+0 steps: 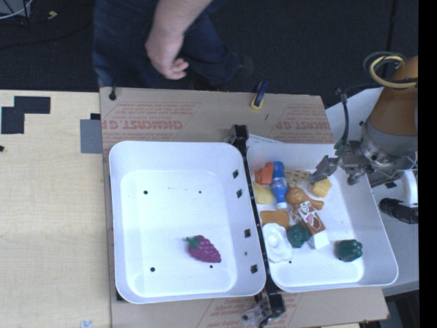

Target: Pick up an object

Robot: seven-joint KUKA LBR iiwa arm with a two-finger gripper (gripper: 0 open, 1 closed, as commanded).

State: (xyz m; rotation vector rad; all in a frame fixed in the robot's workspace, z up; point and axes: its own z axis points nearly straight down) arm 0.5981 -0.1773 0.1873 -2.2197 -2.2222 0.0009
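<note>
My gripper (pixel 325 170) hangs over the right bin (pixel 374 217), near its far side, and points left from the grey arm with the orange band (pixel 396 108). Just below its tip lies a yellow toy (pixel 321 187); I cannot tell whether they touch. A pile of toy foods sits left of it: a blue bottle (pixel 278 183), an orange piece (pixel 264 175), a brown drumstick (pixel 301 197), a small carton (pixel 310 217) and a dark green piece (pixel 298 235). A green pepper (pixel 349 250) lies alone at the near right. Purple grapes (pixel 203 249) lie in the left bin (pixel 130 183).
A person's hand and forearm (pixel 167 50) hang beyond the far edge of the bench. A white toy (pixel 275 242) and a white cube (pixel 321 240) lie near the bins' divider (pixel 249 210). Cardboard (pixel 177 118) lies under both bins.
</note>
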